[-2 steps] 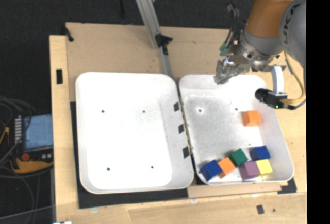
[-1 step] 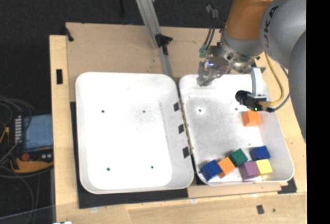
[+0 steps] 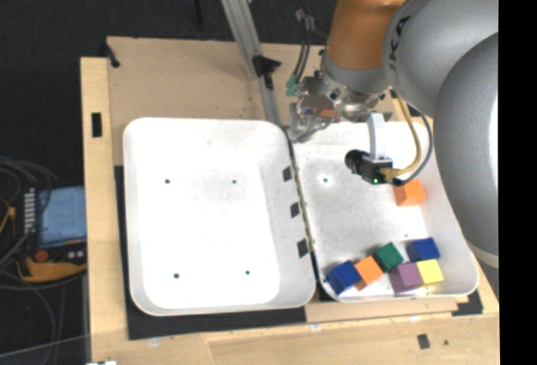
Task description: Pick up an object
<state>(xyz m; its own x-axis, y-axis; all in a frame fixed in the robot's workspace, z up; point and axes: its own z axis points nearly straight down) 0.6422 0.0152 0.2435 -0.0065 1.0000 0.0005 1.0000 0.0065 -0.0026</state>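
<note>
Plywood bench [image 3: 210,74] under two white bins [image 3: 210,212], dark floor [image 3: 50,2] around; fingers' [image 3: 304,124] spread unreadable.

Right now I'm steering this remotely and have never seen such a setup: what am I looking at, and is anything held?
One camera looks down at a slant on a bench. The big grey arm with the orange band reaches in from the right; its gripper hangs over the right bin's far left corner. Nothing shows between its fingers. That bin holds blocks: a lone orange block, and near the front edge a blue block, orange, green, purple, yellow and another blue. The left bin sits beside it.
</note>
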